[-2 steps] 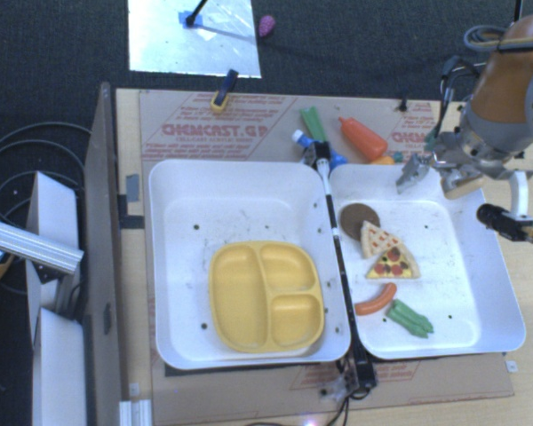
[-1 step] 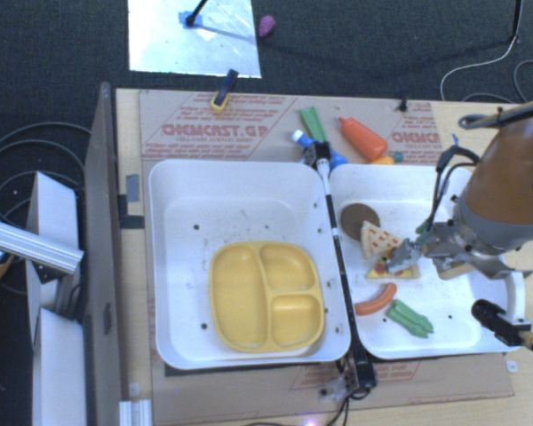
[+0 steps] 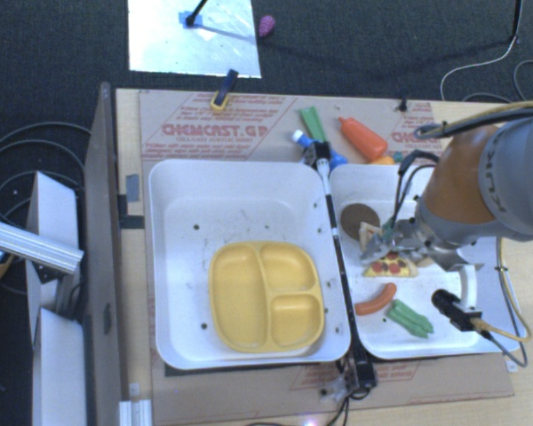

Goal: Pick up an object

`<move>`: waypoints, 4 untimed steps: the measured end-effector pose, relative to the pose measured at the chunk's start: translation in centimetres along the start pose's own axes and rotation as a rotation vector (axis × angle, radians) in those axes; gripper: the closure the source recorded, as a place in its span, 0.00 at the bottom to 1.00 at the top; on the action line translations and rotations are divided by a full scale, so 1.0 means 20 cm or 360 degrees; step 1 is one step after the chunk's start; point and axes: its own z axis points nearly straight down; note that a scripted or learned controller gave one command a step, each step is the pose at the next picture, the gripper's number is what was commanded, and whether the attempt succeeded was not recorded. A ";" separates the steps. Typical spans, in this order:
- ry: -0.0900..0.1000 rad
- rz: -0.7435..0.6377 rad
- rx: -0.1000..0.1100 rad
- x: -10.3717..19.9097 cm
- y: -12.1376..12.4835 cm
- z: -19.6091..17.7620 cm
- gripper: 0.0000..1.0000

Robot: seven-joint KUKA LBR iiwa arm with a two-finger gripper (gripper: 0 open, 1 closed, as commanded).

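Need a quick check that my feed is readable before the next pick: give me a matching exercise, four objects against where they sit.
Things:
1. yellow divided tray
2. sausage
3. carrot
4. pizza slice

Places:
A. on the cardboard behind the bins
B. right bin, near the front, beside the green piece
C. left bin
D. right bin, just under the gripper

Pairs: 1-C, 2-B, 3-A, 4-D
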 end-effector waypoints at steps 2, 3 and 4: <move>0.0000 0.0002 -0.0013 0.00 0.01 -0.09 0.00; 0.0000 0.0007 -0.0003 0.08 -0.16 -0.02 0.00; 0.0000 -0.0002 -0.0003 -0.06 0.28 -0.01 0.00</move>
